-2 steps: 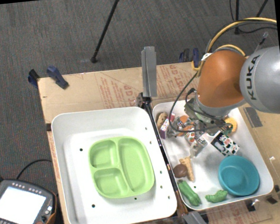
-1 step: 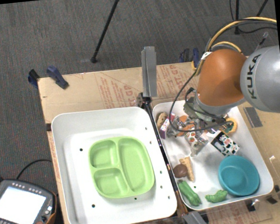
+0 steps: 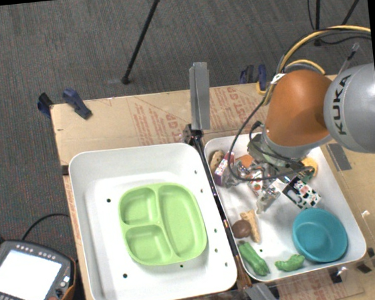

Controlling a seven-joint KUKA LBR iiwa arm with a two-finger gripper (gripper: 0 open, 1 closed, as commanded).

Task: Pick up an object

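**Crowded bin, easy to miss**

The grey robot arm with the orange band (image 3: 297, 110) reaches low into the white bin on the right (image 3: 350, 211). Its end effector (image 3: 268, 194) hangs over the middle of that bin. The wrist and wires hide a lot of it, so I cannot tell if it is wide or narrow, or if anything is in it.

Many small things lie close by. Just below the end effector are a tan wedge-shaped piece (image 3: 251, 223) and a small brown round lump (image 3: 241, 228), and these two touch. Just to its right is a small white block with black spots (image 3: 306, 195). Further down to the right sits a teal round bowl (image 3: 319, 234). Near the bottom rim lie a long green veggie toy (image 3: 254, 258) and a small curved green toy (image 3: 290, 262). Some small packets (image 3: 221, 165) sit up and to the left.

What could go wrong? The things are packed tight, so the end effector may push one away or nip two at once. The round lump could roll off. The spotted block is so near that it could be bumped.

The green plastic tray with three parts (image 3: 162, 223) lies far to the left in the other white bin (image 3: 92, 224).
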